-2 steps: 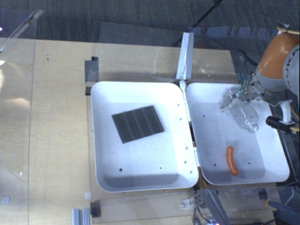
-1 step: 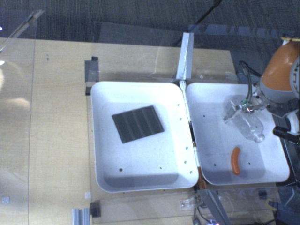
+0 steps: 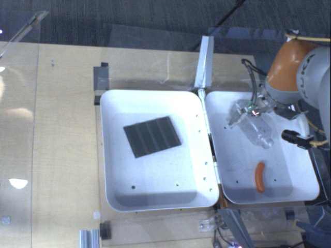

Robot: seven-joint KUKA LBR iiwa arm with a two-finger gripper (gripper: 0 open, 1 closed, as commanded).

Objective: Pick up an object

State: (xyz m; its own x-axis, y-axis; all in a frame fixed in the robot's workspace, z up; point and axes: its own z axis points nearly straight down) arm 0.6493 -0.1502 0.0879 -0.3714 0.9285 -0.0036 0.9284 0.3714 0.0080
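Over the right bin point(image 3: 310, 187), camera view: arm point(image 3: 305, 71) comes in from 3 o'clock, orange band at about 1 o'clock of that bin, and the gripper point(image 3: 257, 122) hangs above the bin's upper half, near its 11 o'clock corner. Fingers look translucent and blurred against the white floor, pointing toward 5 o'clock; can't tell whether they are apart or together, nothing visibly between them. Small orange sausage-shaped object point(image 3: 260, 176) lies on the right bin floor at 6 o'clock, long axis running 12 to 6, well apart from the gripper, untouched. Left bin point(image 3: 111, 149) sits just beside the right one, the rims meeting at the middle divider. Dark ribbed rectangular mat point(image 3: 152, 136) lies flat in the left bin, slightly toward 11 o'clock of its center, turned a bit counterclockwise. Both bins rest on the light wooden bench point(image 3: 57, 138).
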